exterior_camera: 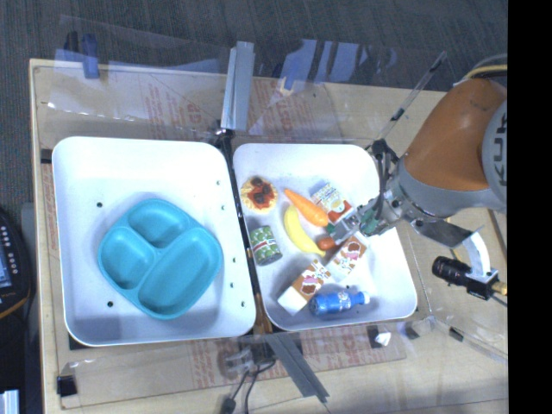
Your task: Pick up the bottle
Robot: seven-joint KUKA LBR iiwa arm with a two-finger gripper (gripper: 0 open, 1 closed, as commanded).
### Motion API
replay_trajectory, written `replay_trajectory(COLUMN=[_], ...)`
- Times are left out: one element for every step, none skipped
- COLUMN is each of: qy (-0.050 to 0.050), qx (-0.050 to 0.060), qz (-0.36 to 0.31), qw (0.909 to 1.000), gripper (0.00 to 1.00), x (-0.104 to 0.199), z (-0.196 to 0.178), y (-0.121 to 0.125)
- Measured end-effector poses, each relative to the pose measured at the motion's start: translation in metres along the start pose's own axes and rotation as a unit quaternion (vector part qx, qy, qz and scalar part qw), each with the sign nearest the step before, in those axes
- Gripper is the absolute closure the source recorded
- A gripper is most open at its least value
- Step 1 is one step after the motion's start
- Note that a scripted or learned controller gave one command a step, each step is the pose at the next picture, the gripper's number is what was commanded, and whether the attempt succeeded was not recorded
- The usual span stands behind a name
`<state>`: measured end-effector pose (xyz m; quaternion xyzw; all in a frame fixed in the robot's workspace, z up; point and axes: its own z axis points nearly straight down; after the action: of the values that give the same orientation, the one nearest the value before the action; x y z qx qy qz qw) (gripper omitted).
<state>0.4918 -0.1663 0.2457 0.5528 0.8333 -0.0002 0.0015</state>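
Currently the bottle [339, 301], blue with a white cap end, lies on its side near the front wall of the right bin [392, 296]. Just beside it, toward the left, rests a small carton [304, 287]. Farther back lie a banana [297, 231], a carrot [306, 205], a green can [265, 243] and a pizza slice toy [259, 194]. The gripper [345, 224] is positioned above the bin's middle, apart from the bottle; whether it is released or clenched cannot be determined. The left bin [78, 171] contains a blue divided plate [159, 257].
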Motion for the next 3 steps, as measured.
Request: replay_trajectory(qy=[0.003,0.001,0.002], qx=[0.003,0.0,0.002], qz=[-0.024,0.061,0.165], qw=[0.9997,0.9982,0.9863], gripper=[1.0,1.0,1.0], x=[-0.036,-0.039,-0.034], z=[0.088,-0.047,-0.031], y=[-0.028,-0.022,-0.03])
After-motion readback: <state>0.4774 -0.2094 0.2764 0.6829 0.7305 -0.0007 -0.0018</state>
